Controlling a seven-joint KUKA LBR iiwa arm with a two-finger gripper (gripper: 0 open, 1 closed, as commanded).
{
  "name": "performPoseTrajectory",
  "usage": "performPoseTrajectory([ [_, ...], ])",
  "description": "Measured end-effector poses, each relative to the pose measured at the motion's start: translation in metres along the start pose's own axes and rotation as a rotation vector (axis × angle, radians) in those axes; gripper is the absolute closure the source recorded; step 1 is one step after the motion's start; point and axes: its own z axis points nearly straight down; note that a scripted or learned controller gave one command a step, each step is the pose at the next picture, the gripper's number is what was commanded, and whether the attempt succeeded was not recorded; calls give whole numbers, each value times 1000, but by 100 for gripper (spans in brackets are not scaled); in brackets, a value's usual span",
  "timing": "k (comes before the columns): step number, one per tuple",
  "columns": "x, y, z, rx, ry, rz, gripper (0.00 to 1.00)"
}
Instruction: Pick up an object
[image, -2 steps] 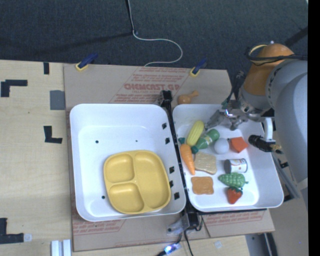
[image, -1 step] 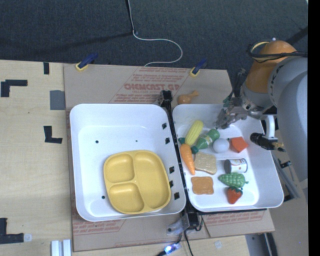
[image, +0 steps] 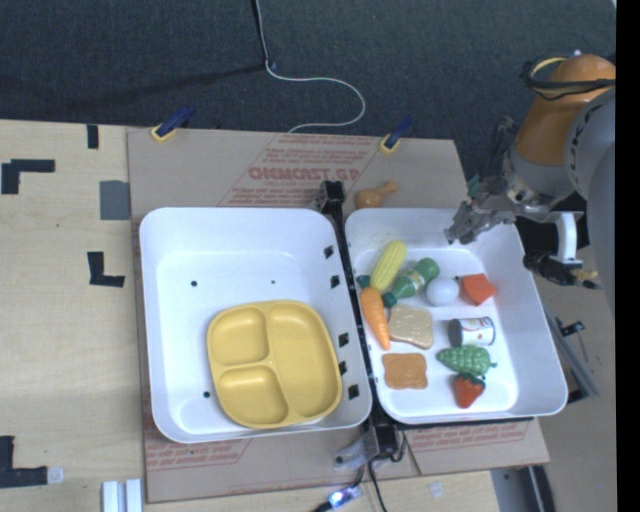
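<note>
Judging from the layout, nothing has been picked up yet: the toy foods, among them the corn cob and the carrot, lie in the right bin. The gripper is poised above that bin's far edge, the arm bent in from the right. Whether the jaws are spread cannot be told.

- A dark blue carpet covers the floor at the top.
- A white cable lies on it.
- The wooden bench carries brown cardboard.
</note>
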Motion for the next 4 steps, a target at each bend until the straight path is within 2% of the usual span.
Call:
performPoseTrajectory([
  [2, 2, 5, -74, 2, 1, 1, 100],
  [3, 40, -26, -65, 7, 2, -1, 100],
  [4, 77, -68, -78, 7, 3, -1, 100],
])
